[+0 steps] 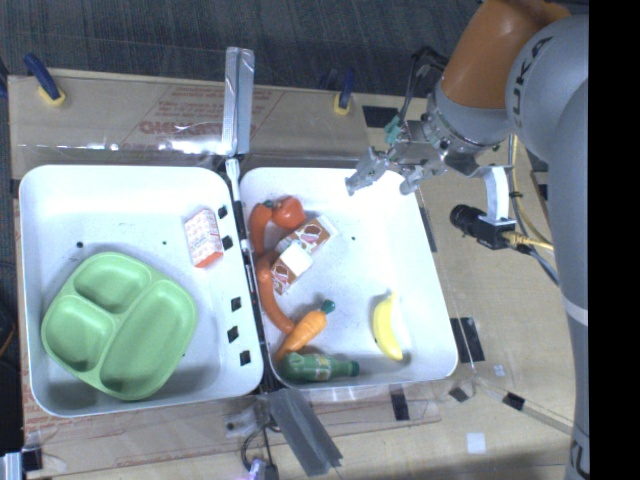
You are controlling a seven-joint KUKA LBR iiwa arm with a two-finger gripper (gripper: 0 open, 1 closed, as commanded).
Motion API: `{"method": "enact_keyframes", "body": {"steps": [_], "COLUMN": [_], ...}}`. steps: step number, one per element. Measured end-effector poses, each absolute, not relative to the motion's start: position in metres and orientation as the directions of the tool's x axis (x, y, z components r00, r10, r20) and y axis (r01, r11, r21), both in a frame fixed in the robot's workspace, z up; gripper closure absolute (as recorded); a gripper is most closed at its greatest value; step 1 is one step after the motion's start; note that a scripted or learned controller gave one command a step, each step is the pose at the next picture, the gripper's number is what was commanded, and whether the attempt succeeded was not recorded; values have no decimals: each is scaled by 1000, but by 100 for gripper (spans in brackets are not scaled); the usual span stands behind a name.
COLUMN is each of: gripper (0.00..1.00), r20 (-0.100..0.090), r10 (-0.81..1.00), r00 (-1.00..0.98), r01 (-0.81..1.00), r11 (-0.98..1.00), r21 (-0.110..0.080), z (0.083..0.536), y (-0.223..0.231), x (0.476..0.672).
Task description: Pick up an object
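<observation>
Hovering high over the far edge of the right bin (425, 268), with the gripper (385, 175) spread and pinching nothing. Lying alone near that bin's near right corner: a banana (387, 327), well apart from the rest and likely the easiest pick. Crowding the left wall: a carrot (302, 332), a green bottle (318, 367), a small carton (298, 252) and orange sausage-like pieces (268, 268). Dropping straight down with fingers straddling the banana's short width, probably avoiding a glancing slip. Resting in the left bin (60, 193): a green tray (118, 325) and another carton (203, 238).
</observation>
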State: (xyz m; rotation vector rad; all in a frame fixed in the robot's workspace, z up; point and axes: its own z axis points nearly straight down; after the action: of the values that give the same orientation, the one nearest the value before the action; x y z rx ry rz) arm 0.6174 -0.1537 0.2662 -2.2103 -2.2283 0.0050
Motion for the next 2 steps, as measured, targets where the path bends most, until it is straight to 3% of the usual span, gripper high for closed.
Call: {"method": "enact_keyframes", "body": {"steps": [1,2], "gripper": [0,100], "r20": [-2,-8], "r10": [1000,1000], "r00": [17,13], "r01": [1000,1000], "r11": [-17,-13], "r21": [14,21], "z": [118,131], "y": [-126,-128], "x": [618,620]}}
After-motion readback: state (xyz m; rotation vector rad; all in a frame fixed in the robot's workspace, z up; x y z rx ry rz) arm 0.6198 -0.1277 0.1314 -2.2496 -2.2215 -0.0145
